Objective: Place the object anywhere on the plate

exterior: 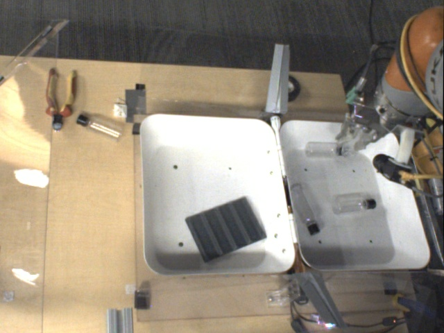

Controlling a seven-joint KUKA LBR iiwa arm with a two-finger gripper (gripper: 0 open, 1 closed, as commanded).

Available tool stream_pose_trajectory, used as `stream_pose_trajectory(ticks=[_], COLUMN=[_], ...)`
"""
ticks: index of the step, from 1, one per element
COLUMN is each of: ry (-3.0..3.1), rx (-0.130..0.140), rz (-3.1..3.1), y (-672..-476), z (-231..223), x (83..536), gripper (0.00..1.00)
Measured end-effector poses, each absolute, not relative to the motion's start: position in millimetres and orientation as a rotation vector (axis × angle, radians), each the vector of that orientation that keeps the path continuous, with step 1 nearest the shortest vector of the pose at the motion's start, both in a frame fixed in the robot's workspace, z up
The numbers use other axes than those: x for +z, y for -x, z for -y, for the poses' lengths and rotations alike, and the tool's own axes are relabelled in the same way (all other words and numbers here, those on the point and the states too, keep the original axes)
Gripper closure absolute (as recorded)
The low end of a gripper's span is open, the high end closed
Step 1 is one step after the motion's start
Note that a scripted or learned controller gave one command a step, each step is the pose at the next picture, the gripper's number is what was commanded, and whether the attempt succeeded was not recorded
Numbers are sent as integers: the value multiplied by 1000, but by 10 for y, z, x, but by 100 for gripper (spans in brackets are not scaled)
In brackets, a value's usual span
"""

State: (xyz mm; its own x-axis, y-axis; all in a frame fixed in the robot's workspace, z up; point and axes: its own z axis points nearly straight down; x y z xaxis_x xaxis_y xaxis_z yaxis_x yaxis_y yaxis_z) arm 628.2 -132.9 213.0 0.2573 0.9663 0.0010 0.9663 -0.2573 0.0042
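Observation:
A dark ribbed rectangular plate [226, 228] lies tilted in the lower part of the left bin [166, 144]. Three clear vials lie in the right bin [409, 245]. One vial [319, 148] is near the far edge, one with a black cap [354, 203] is in the middle, and a long one [303, 207] lies along the left wall. My gripper [350, 139] hangs low over the far part of the right bin, just right of the far vial. Whether it touches that vial is unclear.
On the bench left of the bins lie red-handled pliers [60, 94] and another small vial [100, 125]. A grey metal post [279, 78] stands behind the gap between the bins. Cables [406, 168] hang by the right bin's right side.

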Motion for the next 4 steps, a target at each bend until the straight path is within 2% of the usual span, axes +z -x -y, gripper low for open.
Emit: stream_pose_trajectory(ticks=[1, 2, 3, 4], ry=[-2708, -2636, -2824, -2664], rx=[3, 4, 1, 7], rz=[-1588, -1707, -1377, -1665], y=[-6693, -6692, -6624, -6351], z=[574, -31, -766, -1749], x=[2505, 2442, 2215, 2979], gripper=[100, 100, 100, 100])
